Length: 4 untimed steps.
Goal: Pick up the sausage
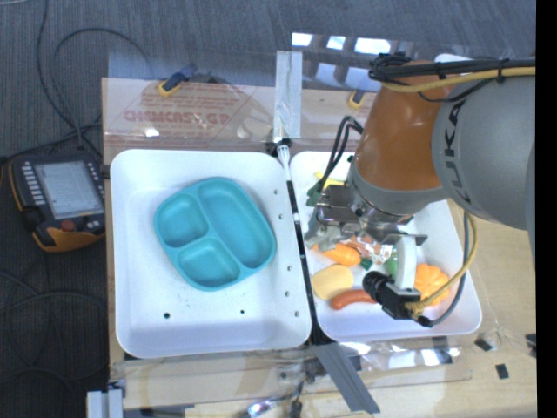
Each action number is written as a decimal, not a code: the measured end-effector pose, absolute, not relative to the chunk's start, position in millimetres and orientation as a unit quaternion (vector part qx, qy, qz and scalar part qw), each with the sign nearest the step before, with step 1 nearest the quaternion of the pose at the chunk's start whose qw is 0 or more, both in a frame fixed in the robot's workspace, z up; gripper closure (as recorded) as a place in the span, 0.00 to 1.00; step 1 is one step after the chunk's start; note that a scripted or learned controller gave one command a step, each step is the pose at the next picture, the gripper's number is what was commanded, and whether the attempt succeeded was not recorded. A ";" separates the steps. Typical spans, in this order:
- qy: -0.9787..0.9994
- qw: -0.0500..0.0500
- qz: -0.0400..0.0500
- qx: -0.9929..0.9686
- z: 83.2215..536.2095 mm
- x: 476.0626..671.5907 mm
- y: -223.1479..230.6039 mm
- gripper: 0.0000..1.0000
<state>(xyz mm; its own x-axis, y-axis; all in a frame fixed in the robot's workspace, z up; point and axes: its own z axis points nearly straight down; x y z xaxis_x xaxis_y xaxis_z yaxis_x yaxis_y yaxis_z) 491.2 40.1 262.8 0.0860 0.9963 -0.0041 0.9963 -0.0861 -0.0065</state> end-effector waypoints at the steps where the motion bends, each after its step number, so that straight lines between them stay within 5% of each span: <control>1: -0.694 -0.002 0.000 -0.720 434.7 509.5 -15.6 1.00; 2: -0.551 -0.001 0.002 -0.835 405.6 622.3 22.2 1.00; 3: -0.359 0.000 0.003 -0.934 282.7 619.3 28.5 1.00; 4: -0.385 -0.001 0.001 -0.923 400.0 635.8 51.2 1.00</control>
<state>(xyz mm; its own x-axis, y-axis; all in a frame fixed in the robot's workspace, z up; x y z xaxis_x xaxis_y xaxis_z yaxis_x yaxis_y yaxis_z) 635.8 51.2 400.0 0.7038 0.7104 -0.0036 0.7104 -0.7038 0.0015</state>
